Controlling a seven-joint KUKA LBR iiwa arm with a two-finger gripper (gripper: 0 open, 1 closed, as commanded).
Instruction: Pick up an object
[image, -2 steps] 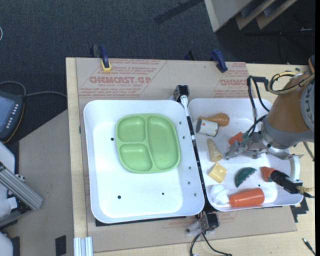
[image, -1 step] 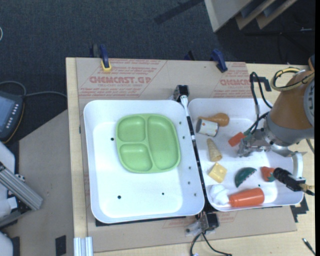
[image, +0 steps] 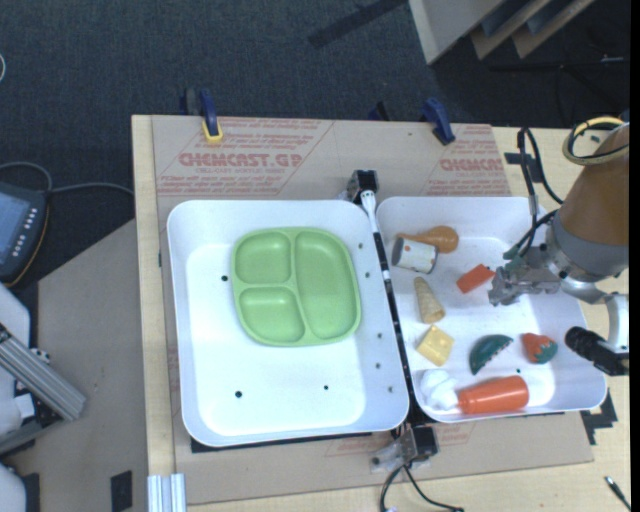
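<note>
Two shallow white bins side by side on a cardboard-topped bench (image: 300, 150). Taken from the green divided plate (image: 297, 285), which lies in the left bin (image: 200, 330) with its three compartments showing: everything else to its right, across the shared rims, in the right bin (image: 560, 398).

Nearest the plate there, a pale cone-shaped piece (image: 429, 299) and below it a yellow cheese-like wedge (image: 435, 345). Higher up, a tan gourd-shaped toy (image: 434, 239) touching a white and dark cylinder (image: 414, 254). Farther right, a small orange-red block (image: 474, 278) just beside the gripper (image: 508, 288). Lower, a dark green half-round piece (image: 490, 351), a red strawberry-like toy (image: 538, 347) with a green top, and at the bin's near edge a long orange-red cylinder (image: 492, 395) touching a white rounded lump (image: 435, 383).

Gripper low over the right bin, well right of the plate; fingers grey, blurred, too small to read, so open or closed cannot be told. Nothing visibly between them. Arm's orange band cut off at the frame's right side. Black cables and a black fitting (image: 596, 350) near the strawberry-like toy, partly over the bin's rim.

Toys smooth, plastic-looking; plate matte; bins with rounded corners.
</note>
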